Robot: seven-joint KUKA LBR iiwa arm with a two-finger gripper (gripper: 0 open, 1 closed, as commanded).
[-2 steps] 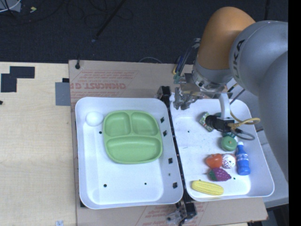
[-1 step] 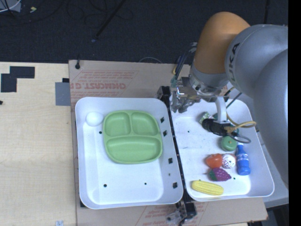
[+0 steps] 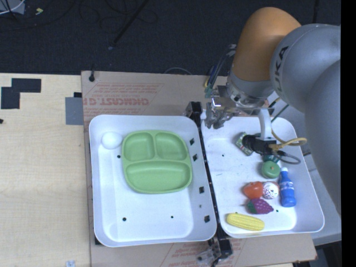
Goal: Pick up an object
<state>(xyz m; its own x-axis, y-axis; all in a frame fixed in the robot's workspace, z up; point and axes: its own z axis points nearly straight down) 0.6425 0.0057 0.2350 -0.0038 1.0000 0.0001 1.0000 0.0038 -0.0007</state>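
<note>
The jaws (image 3: 216,117) hang over the top-left corner of the right bin (image 3: 222,171); their opening cannot be determined. Below lie a green disc (image 3: 271,168), blue bottle (image 3: 287,188), tomato (image 3: 252,189), grapes (image 3: 260,206) and corn (image 3: 245,221). The left bin (image 3: 111,204) holds a green tray (image 3: 156,161).

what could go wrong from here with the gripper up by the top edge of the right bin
1. The gripper hangs near the right bin's top-left corner, on bare floor; closing there would likely grab nothing.
2. The toys sit packed together: tomato, white ball, grapes, blue bottle. A grasp could nudge neighbours or pinch two.
3. The corn lies near the front wall, possibly limiting finger room.
</note>
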